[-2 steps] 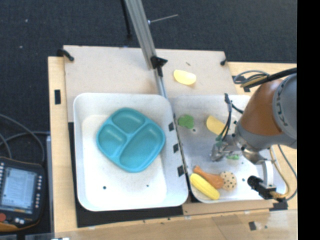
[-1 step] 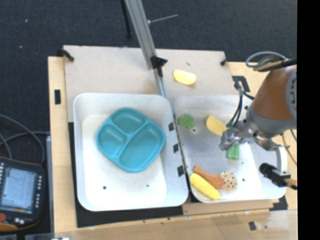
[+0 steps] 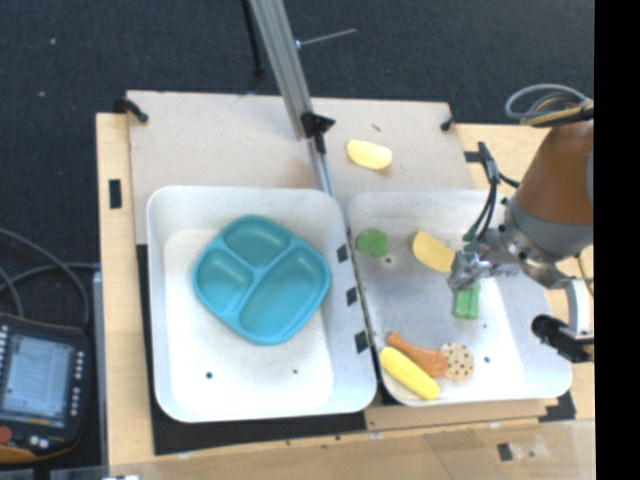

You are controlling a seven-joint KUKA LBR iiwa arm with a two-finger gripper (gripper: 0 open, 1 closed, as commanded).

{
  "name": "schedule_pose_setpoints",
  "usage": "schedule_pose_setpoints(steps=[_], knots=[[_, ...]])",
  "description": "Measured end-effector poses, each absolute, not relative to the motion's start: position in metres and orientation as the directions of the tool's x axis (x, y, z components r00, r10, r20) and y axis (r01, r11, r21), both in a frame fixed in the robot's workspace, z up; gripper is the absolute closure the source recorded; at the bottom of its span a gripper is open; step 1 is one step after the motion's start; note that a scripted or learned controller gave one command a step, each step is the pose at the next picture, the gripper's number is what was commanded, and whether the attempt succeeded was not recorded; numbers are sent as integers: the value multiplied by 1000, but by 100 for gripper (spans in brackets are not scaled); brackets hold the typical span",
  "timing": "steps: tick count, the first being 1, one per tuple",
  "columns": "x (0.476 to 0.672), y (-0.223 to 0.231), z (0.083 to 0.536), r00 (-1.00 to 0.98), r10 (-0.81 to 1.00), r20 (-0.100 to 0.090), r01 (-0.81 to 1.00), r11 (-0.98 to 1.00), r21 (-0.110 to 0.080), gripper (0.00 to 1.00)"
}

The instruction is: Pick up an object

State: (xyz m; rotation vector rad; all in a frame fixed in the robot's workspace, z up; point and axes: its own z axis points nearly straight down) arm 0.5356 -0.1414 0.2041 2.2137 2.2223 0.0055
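The grey arm with its orange band reaches into the right-hand shallow white bin (image 3: 520, 368), and its two-finger gripper (image 3: 466, 280) sits low over a small green block-shaped object (image 3: 466, 303), which lies near the bin's middle. The green piece shows just below the metal gripper body, but the slanted view does not show whether it lies between the jaws or merely beneath them, so whether the gripper is clenched, released or grasping cannot be told. Taking the green block as the landmark: a pale yellow rounded piece (image 3: 433, 252) lies just up and to its left, a round green disc-like piece (image 3: 372, 243) lies further left near the bin's wall, and a cluster of a yellow corn-like cob (image 3: 409, 373), an orange carrot-shaped piece (image 3: 418, 354) and a speckled tan cookie-like disc (image 3: 458, 362) lies below it against the bin's near edge. Another yellow rounded piece (image 3: 369, 154) rests on the bare bench well above it, and a blue compartment plate (image 3: 262, 279) fills the left bin (image 3: 170, 368), well apart to its left. To do the pick well, the gripper probably needs to straddle the block squarely, close firmly, and lift straight up, clear of the neighbouring yellow piece.
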Motion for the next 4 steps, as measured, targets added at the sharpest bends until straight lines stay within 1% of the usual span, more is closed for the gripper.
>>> schedule_pose_setpoints(steps=[1,2,3,4], knots=[[565,-89,203,-8,1000,1,1000,8,3,100],[586,-41,221,-8,1000,1,1000,8,3,100],[606,15,218,-8,1000,2,1000,8,2,100],[629,60,234,-8,1000,2,1000,8,3,100]])
